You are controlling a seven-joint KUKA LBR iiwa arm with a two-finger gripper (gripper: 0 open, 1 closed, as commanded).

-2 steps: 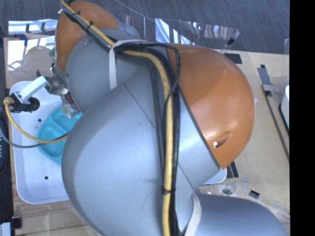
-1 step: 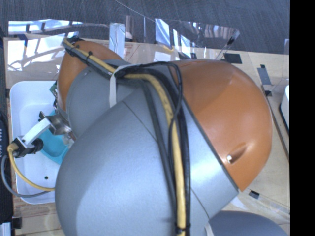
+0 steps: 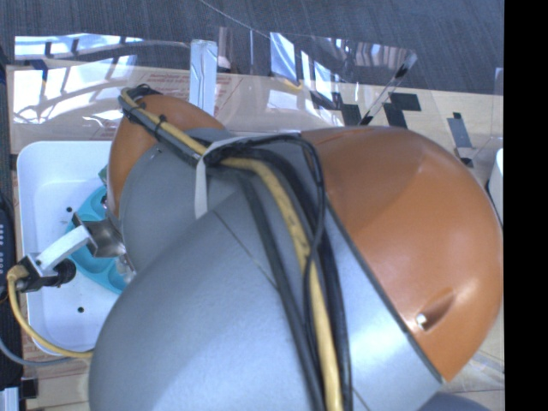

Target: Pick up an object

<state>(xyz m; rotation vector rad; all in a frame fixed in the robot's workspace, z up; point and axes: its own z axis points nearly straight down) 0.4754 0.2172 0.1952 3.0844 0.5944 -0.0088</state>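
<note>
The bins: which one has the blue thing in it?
The left bin, under the claw. A teal-blue object lies inside; the arm covers the other.

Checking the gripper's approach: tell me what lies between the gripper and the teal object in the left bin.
Nothing: in the camera view the gripper sits right against the teal object over the left bin. Actual contact can't be confirmed.

You've got a teal plastic object (image 3: 92,247) lying on the floor of the left white bin (image 3: 43,178), mostly hidden behind the arm.
</note>
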